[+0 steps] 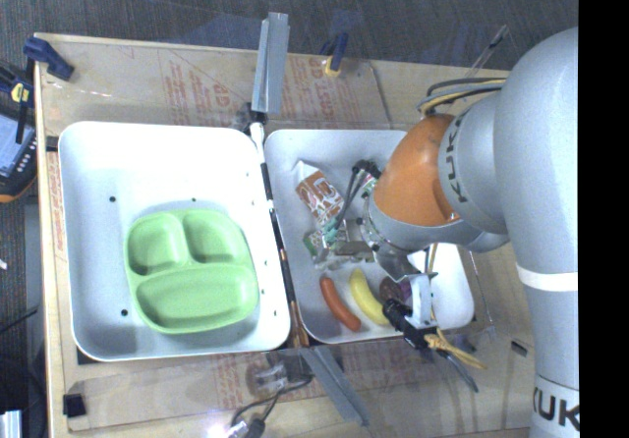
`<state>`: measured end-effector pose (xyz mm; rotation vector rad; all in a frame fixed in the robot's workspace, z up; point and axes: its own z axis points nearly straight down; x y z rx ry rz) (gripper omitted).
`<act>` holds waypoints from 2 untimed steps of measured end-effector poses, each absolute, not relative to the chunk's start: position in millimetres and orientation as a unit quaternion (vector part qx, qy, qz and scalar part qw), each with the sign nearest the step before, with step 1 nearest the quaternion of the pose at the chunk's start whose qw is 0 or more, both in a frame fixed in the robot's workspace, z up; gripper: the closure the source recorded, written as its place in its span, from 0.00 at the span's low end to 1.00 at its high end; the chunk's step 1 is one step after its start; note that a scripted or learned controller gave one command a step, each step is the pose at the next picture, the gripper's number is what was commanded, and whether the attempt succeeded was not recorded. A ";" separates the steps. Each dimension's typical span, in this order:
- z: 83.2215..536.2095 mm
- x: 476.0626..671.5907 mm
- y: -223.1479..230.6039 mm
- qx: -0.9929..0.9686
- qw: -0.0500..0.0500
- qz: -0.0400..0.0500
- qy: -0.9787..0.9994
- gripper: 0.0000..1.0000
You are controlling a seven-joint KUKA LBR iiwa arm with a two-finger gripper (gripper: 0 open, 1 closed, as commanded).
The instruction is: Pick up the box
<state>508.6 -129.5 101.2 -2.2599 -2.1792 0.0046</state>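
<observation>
The box (315, 191) is a small brown and white carton lying in the upper left part of the right bin (452, 303). My gripper (330, 236) reaches in from the right, low over the bin, just below the box's near end and close to the bin's left wall. Whether it touches the box is hidden by the wrist. The arm's orange band (418, 186) and grey links cover the bin's right half.
A red sausage (339, 303) and a yellow banana (367, 298) lie at the right bin's front, with a dark purple item (398, 289) beside them. The left bin (88, 230) holds a green divided tray (192, 269).
</observation>
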 end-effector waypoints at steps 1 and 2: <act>101.2 508.6 -129.5 -0.720 0.001 0.001 -0.694 0.00; 91.5 569.9 -138.4 -0.742 0.001 0.002 -0.670 0.00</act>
